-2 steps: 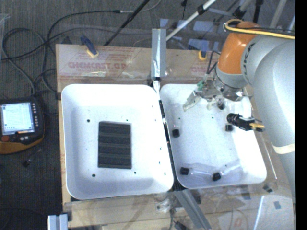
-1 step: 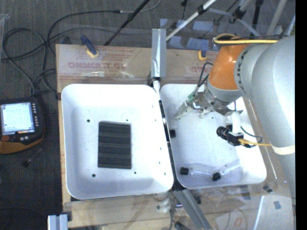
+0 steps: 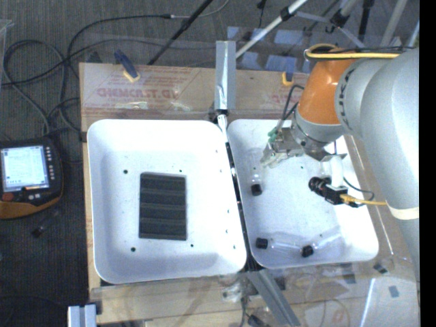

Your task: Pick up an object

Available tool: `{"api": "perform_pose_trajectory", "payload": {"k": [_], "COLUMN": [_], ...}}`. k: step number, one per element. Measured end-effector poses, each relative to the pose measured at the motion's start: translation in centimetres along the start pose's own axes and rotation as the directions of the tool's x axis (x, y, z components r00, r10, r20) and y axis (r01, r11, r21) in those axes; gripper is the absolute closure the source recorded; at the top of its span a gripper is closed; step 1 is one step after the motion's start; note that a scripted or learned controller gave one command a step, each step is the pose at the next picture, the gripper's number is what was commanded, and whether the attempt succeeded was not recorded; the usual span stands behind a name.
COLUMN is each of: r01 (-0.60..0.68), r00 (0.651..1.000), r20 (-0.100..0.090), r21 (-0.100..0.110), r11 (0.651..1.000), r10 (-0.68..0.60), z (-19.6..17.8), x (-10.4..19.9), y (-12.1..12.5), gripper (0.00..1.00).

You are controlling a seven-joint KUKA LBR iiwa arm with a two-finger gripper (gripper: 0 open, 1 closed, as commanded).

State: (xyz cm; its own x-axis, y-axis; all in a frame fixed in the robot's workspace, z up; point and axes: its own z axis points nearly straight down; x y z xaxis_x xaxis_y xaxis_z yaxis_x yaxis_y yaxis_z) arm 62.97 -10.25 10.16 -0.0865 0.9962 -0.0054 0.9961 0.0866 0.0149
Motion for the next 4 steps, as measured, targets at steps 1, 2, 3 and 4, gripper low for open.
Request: {"api": "perform_pose_trajectory", "payload": {"k": [1, 2, 3, 4], "r01": [0.000, 0.024, 0.078, 0.078], "r00": [1.000, 1.000, 0.997, 0.997], "r20": [0.000, -0.003, -0.006, -0.006], "r21": [0.000, 0.015, 0.017, 0.016], "r11": [1.000, 1.000, 0.997, 0.997], "r10": [0.000, -0.024, -0.078, -0.078], "z": [0.0, -10.2, -1.8, -1.9], "x": [0.0, -5.3, -9.7, -9.7], "y": [0.0, -0.2, -3.4, -3.3], "gripper": [0.00, 0.00, 0.00, 0.00]}}
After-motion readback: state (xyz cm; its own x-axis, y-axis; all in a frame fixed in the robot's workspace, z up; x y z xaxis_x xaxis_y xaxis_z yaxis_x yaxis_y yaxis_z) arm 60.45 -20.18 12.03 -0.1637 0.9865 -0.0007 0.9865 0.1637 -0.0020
